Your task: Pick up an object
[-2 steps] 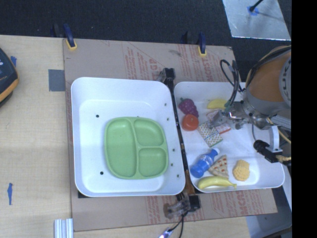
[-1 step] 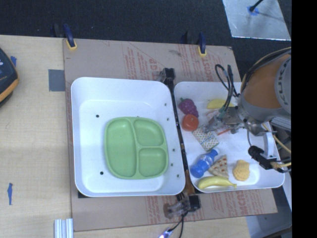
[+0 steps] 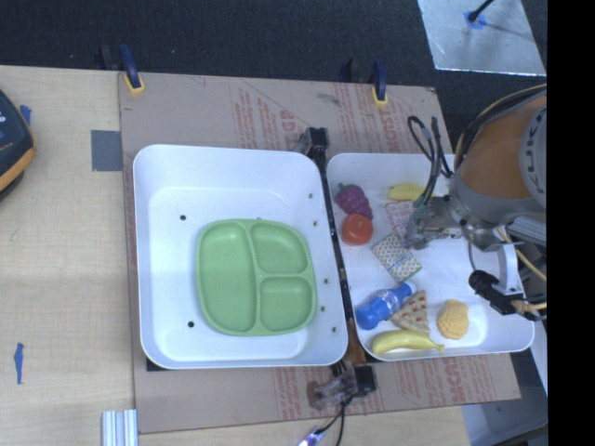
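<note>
My gripper is low in the right bin, reaching in from the right, just above and to the right of a checkered packet and over a pinkish patterned item. Near it lie a red tomato, purple grapes and a small yellow piece. Toward the front of the bin are a blue bottle, a pizza slice, a banana and a yellow corn-like piece.
The left bin holds a green divided plate. Black cables hang from the arm over the right bin's far edge. A dark and orange device sits at the bench's left edge.
</note>
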Tool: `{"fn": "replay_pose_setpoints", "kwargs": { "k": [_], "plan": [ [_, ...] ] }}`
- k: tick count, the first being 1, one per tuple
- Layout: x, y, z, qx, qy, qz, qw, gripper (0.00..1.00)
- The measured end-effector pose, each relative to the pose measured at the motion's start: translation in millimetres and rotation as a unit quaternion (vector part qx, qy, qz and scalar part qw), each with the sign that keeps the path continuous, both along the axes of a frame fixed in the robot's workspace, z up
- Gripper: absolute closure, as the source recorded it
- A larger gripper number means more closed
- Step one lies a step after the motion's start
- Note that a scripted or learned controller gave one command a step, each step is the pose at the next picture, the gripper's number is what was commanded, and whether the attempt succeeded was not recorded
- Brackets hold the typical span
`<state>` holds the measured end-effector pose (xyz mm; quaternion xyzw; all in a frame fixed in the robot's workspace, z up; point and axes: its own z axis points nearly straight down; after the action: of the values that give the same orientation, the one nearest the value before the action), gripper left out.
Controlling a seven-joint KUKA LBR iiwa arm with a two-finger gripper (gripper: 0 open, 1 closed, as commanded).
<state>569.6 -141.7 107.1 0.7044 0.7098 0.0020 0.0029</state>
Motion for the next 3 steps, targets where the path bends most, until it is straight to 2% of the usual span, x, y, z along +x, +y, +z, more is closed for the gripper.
{"fn": "replay_pose_setpoints", "kwargs": {
  "k": [1,2,3],
  "plan": [
    [-0.1,0.0,-0.1,-0.0001,0.0,0.0,1.0,0.0],
    [-17.3,12.1,-10.7,-0.0016,-0.002,-0.003,1.0,0.0],
    [-17.1,11.3,0.3,-0.0017,-0.001,-0.001,1.0,1.0]
  ]
}}
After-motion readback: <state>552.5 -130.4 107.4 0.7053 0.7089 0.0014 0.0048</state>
